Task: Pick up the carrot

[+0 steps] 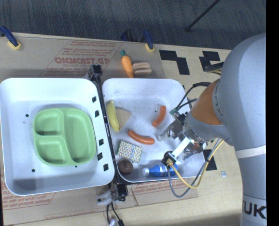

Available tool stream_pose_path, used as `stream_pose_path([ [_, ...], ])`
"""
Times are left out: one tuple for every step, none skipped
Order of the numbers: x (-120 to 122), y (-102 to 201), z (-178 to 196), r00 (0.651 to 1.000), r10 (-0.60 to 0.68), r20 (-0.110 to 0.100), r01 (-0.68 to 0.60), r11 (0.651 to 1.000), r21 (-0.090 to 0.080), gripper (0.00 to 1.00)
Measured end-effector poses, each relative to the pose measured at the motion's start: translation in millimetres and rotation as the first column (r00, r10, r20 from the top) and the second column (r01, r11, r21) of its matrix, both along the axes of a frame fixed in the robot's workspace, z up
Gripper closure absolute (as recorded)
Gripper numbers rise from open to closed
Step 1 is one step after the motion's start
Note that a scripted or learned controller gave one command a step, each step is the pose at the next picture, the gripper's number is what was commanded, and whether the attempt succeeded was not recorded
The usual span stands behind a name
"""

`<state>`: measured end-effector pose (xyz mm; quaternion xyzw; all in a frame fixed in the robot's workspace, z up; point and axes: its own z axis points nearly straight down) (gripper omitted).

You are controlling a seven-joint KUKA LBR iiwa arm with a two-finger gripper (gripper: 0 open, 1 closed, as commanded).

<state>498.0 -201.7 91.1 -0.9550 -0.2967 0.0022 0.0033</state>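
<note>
Hand (173,132) is hanging over right bin (144,89); cannot tell whether open or closed. Carrot (127,65) is lying outside on counter (78,55), so the hand needs lifting clear of the rim and gripping across the carrot's width.

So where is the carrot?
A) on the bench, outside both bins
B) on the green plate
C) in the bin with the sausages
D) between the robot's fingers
A: the carrot lies on the bench, just past the far rim of the right bin, next to a little bun.
</note>
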Motion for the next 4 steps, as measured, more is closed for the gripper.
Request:
stream_pose_path([
  [-22,-7,0,0.944,0.33,0.003,-0.33,0.944,0.006,0.0],
  [-21,-7,10,0.943,0.334,0.003,-0.334,0.943,0.007,1.0],
  [-21,0,136,0.956,0.292,0.005,-0.292,0.956,-0.003,1.0],
  [21,1,153,0.822,0.569,0.006,-0.569,0.822,-0.003,1.0],
])
